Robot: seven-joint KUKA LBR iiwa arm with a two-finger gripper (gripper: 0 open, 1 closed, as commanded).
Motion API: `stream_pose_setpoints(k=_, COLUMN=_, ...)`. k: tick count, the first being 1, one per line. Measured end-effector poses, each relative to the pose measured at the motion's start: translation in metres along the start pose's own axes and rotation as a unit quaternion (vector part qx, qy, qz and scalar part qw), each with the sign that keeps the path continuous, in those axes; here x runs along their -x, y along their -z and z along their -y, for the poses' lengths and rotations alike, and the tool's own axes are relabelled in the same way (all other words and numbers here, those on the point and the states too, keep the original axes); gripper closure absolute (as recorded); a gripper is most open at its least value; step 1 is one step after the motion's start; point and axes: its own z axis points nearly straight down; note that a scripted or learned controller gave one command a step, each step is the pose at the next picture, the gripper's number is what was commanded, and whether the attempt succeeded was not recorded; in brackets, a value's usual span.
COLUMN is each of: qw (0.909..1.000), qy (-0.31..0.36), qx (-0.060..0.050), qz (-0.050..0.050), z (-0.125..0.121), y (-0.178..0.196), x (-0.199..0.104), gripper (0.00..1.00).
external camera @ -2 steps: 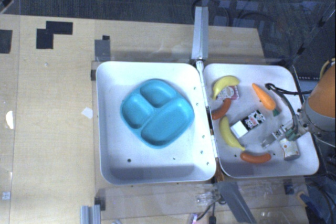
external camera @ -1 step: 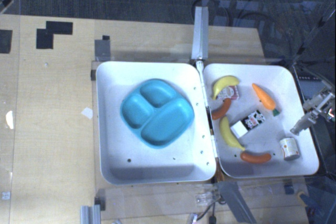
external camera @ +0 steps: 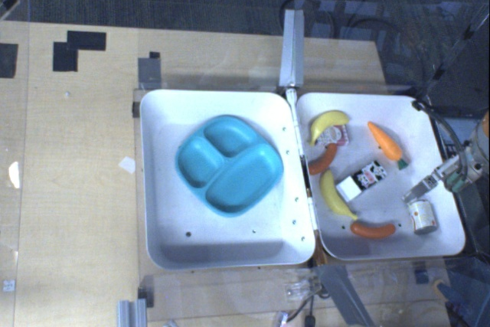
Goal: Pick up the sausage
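Two sausage-like pieces lie in the right bin (external camera: 436, 245). A reddish-brown sausage (external camera: 323, 159) rests against the bin's left wall, below a yellow banana (external camera: 328, 122). An orange-red sausage (external camera: 374, 229) lies near the bin's front edge, just past the tip of a second banana (external camera: 334, 195). My gripper (external camera: 423, 190) reaches in from the right edge and hangs above the right side of this bin, just over a small metal can (external camera: 422, 217). It is well to the right of both sausages and nothing shows in its grasp.
A blue divided plate (external camera: 230, 163) sits in the left bin (external camera: 164, 233). The right bin also holds an orange carrot (external camera: 385, 141), a small black-and-white box (external camera: 362, 181) and a pink-white packet (external camera: 335, 136). Cables trail at the right.
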Motion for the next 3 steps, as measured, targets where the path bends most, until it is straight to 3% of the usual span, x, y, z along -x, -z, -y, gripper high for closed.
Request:
stream_pose_setpoints(k=1, qw=0.9968, qy=-0.08, qx=0.001, qz=0.001, z=-0.025, y=0.031, x=-0.039, gripper=0.0)
stream_pose_setpoints(k=2, qw=0.9951, qy=-0.099, qx=0.004, qz=0.003, z=-0.021, y=-0.105, x=-0.03, gripper=0.0)
stream_pose_setpoints(k=3, qw=0.9998, qy=-0.02, qx=0.001, qz=0.0, z=-0.122, y=-0.045, x=0.011, gripper=0.0)
